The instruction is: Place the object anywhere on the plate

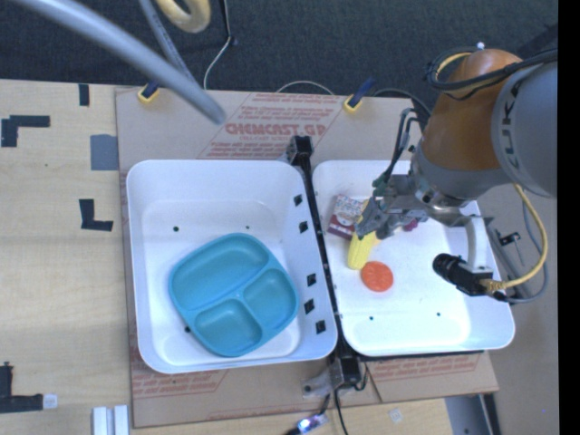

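A blue divided plate [233, 294] lies in the left bin [145, 207], tilted toward the bin's front. In the right bin [471, 333] lie a yellow oblong object [361, 250], an orange round object [378, 277] just below it, and a small pink-and-white packet [345, 213] near the divider. My gripper [385, 222] hangs over the right bin's back left part, right above the top end of the yellow object. Its dark fingers point down toward that object; the gap between them is hidden.
A black divider rail [313, 234] runs between the two bins. A black cylindrical fitting with a yellow cable [462, 275] sits on the arm over the right bin's right side. Cardboard lies under both bins.
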{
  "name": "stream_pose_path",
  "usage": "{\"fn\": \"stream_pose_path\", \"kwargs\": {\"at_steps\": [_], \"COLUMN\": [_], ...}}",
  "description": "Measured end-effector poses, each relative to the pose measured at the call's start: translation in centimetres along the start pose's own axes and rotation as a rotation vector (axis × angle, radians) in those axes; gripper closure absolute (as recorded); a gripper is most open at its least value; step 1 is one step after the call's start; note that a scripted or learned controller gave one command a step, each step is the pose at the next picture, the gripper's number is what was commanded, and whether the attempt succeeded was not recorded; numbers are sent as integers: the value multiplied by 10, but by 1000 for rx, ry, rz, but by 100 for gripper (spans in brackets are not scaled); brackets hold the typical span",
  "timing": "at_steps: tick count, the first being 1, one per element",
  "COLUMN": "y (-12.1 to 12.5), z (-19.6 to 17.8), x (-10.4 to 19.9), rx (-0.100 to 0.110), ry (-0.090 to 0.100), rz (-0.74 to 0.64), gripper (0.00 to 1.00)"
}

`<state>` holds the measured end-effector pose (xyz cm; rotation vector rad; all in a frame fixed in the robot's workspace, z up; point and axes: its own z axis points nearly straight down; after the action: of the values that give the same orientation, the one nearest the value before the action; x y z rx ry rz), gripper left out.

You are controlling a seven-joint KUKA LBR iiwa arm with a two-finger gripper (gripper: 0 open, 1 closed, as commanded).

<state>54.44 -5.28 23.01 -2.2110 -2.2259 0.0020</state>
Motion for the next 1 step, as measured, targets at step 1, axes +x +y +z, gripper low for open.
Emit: {"fn": "stream_pose_path", "kwargs": {"at_steps": [1], "y": [-16], "z": [11], "x": [52], "rx": [2], "ry": [0], "rz": [0], "gripper": [100]}}
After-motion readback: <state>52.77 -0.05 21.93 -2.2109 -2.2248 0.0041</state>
